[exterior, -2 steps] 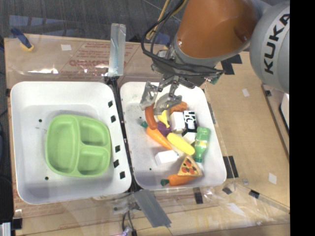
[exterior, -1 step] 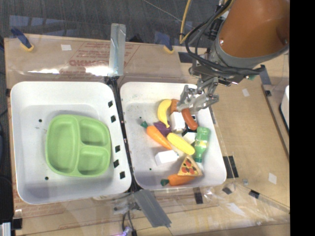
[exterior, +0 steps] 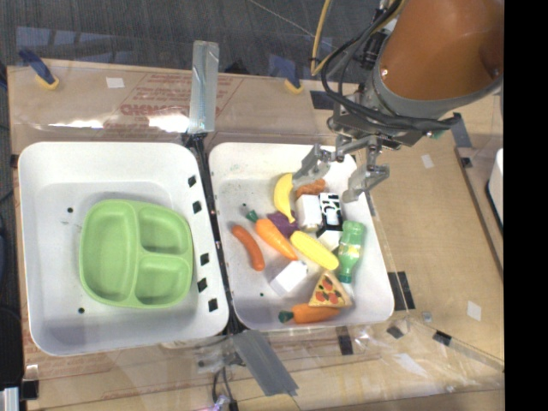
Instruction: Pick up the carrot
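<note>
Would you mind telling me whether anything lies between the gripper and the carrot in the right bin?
The gripper hangs over the bin's far end. Between it and the carrot lie the banana and a purple toy that touches the carrot.

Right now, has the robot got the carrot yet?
Not yet. The gripper hangs open above the back of the right bin, with nothing between its fingers. One carrot lies mid-bin, another by the front wall. Reaching, grasping and lifting are all left.

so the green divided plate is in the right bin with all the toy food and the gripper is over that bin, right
Not quite. The green divided plate lies in the left bin, apart from the toy food. The camera view shows the food and the gripper at the right bin, as you said.
</note>
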You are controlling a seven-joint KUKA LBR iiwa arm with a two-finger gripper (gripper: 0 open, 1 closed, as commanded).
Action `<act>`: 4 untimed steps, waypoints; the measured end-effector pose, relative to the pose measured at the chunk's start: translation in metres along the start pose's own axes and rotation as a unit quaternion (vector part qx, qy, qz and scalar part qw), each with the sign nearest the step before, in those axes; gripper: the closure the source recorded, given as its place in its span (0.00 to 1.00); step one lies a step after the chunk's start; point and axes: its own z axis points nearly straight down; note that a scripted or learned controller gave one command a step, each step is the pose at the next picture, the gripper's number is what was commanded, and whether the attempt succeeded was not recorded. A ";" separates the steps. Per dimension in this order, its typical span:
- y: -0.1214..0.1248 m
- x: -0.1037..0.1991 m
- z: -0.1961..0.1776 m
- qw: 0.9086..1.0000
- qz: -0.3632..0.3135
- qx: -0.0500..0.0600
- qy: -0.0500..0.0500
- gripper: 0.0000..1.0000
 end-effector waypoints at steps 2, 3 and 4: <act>0.010 -0.001 0.244 0.999 -0.036 -0.004 0.000 0.00; 0.009 -0.004 0.233 0.999 -0.039 -0.003 -0.001 1.00; -0.024 -0.048 0.141 0.991 -0.137 0.000 0.000 1.00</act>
